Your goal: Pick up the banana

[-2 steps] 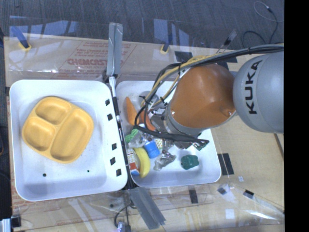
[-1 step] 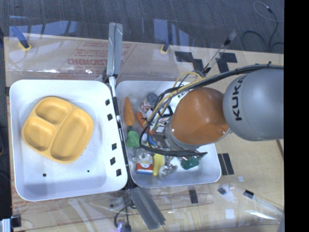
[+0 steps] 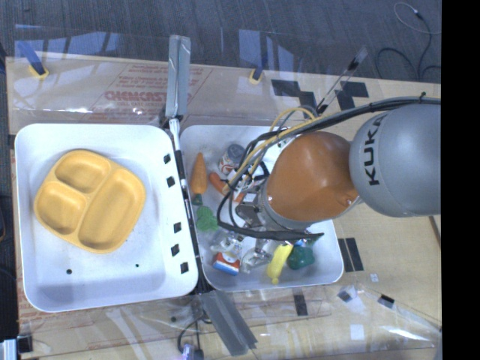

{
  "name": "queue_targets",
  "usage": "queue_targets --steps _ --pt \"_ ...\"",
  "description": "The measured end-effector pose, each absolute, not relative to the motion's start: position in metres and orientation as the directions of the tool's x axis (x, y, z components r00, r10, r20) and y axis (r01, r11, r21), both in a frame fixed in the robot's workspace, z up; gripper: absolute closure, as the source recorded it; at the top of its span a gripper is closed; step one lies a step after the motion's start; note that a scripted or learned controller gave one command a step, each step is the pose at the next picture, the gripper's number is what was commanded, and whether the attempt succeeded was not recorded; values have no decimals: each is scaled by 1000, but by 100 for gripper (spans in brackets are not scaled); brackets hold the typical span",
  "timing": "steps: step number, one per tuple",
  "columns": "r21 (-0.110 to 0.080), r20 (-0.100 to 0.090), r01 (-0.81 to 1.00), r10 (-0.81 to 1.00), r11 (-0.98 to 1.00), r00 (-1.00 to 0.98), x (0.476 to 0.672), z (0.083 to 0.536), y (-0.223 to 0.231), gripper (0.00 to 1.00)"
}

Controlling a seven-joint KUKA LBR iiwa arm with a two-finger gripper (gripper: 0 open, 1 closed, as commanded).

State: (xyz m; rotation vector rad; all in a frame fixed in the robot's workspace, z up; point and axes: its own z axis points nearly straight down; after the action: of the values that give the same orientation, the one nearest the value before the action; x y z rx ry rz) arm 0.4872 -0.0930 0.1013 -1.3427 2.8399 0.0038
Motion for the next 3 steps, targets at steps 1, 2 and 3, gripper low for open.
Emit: queue_targets --steps 1,2,3 --pt "-2 -2 -719 -719 695 -695 513 93 -167 100" --pt "0 -1 -719 -719 695 -695 512 92 -167 0" --pt "1 -2 -899 -899 437 -437 488 92 -184 0"
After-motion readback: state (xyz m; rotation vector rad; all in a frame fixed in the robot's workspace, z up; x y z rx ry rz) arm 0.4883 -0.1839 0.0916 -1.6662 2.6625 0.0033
